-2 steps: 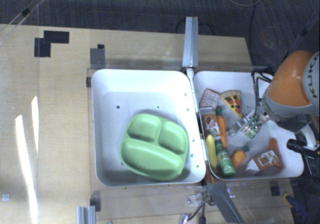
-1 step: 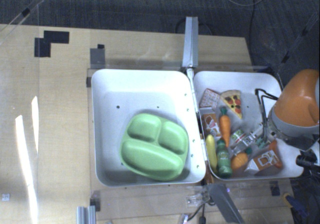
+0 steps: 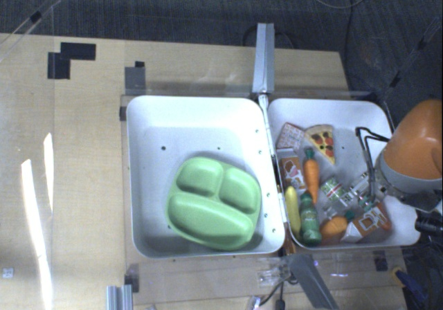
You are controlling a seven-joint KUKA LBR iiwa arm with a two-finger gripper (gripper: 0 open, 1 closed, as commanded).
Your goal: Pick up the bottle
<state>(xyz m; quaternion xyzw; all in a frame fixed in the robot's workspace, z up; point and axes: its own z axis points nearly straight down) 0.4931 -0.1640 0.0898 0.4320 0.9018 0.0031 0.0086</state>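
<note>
The gripper (image 3: pixel 361 191) is hovering low inside the right bin (image 3: pixel 377 113); finger state cannot be told. The green bottle (image 3: pixel 309 220) is lying near the bin's front wall, at eight o'clock from the gripper, long axis running twelve-to-six.

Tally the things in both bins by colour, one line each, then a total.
Green: 2 (divided plate, bottle)
Orange: 2 (carrot, round fruit)
Yellow: 2 (banana, pizza slice)
Mixed-colour packets: 4, count uncertain near the tool
Total: about 10
</note>
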